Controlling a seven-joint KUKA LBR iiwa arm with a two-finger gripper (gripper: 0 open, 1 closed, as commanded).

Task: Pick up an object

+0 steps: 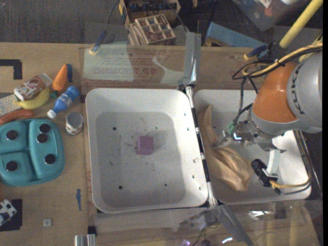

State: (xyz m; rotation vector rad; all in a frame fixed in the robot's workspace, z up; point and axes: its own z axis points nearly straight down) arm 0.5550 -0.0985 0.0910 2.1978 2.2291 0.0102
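A small purple square block (145, 145) lies flat near the middle of the left bin (102, 188). A crumpled brown paper-like piece (229, 165) lies along the left side of the right bin (297, 191), running from its far left corner toward the front. My gripper (224, 140) hangs low over the right bin, its tip at the upper part of the brown piece. Whether it touches the piece is unclear. The grey arm with its orange band (271, 99) comes in from the right.
Left of the bins, the bench holds a teal tray (31, 150), a small can (74, 123), a blue-and-white bottle (64, 101), a banana (33, 101) and a carrot (61, 77). A cardboard box of compartments (154, 28) stands behind the bins.
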